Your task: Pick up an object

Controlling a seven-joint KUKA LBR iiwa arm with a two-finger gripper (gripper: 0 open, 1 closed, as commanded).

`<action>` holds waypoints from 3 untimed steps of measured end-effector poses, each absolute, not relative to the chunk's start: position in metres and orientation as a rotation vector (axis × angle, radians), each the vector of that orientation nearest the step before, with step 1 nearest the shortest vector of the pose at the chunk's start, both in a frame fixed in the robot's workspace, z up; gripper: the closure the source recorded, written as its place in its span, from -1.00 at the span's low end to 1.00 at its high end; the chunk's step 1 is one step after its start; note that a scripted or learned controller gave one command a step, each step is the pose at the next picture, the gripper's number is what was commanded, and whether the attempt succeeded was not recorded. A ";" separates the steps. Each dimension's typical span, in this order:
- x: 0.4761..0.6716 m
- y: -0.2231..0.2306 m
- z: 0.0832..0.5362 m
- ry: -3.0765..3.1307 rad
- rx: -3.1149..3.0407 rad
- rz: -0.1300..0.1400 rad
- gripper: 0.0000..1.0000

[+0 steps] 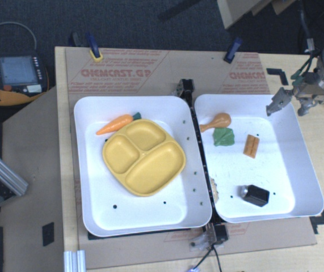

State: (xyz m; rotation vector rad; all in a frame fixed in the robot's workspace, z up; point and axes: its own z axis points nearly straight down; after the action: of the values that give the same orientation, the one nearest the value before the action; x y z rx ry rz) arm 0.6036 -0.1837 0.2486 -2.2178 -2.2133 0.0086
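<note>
Over right bin's [303,152] far corner, fingers [291,102] spread wide, holding nothing; wood block [251,146] nearby.

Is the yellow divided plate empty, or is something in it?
Empty: all three compartments of the yellow plate show bare. The carrot lies beside its upper-left rim.

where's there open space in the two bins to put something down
Left bin: bare floor along the front edge, below the yellow plate. Right bin: open between the brown block and black box. Crowded near the carrot, wooden pear and green piece.
</note>
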 end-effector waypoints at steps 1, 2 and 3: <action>0.606 -0.183 0.254 -2.222 -2.221 0.000 -1.00; 0.597 -0.179 0.203 -2.221 -2.220 0.001 -1.00; 0.598 -0.181 0.160 -2.218 -2.218 0.005 -1.00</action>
State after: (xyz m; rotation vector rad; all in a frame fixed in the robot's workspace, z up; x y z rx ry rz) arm 0.5978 -0.1806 0.1599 -2.2181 -2.2180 0.0045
